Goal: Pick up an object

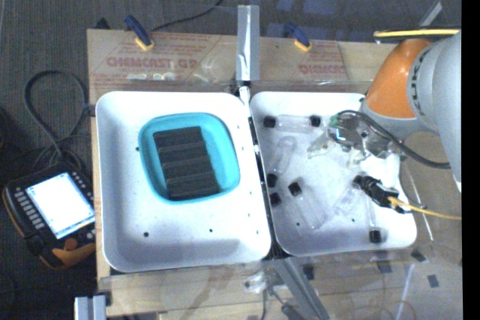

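A blue dish (225, 154) holding a black ribbed block (185, 161) lies in the left bin (120, 236). Several clear plastic pieces with small black caps are scattered in the right bin (397, 236), such as one (281, 154) near its left wall and another (330, 210) near its front. My gripper (346, 134) hangs low over the right bin's back right part, among the clear pieces. The wrist and cables hide what is under it.
The grey arm with its orange band (394, 86) covers the right bin's back right corner. A yellow cable (427, 211) runs off to the right. A metal post (247, 41) stands behind the bins' shared wall. A handheld pendant (52, 210) lies on the floor at left.
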Robot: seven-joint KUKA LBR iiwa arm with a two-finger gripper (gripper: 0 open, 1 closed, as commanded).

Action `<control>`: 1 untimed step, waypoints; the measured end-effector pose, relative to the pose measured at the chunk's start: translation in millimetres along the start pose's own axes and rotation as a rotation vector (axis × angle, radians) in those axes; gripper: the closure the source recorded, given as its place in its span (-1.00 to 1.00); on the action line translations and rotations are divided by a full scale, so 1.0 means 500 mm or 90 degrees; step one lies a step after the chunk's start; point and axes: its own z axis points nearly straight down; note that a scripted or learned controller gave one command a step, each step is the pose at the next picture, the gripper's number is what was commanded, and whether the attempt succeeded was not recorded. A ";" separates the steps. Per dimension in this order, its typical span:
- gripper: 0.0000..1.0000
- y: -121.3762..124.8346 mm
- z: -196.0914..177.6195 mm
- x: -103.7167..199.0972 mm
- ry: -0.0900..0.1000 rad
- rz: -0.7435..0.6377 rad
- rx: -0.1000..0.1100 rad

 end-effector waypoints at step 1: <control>-1.00 0.002 -0.249 -0.065 -0.002 -0.166 -0.001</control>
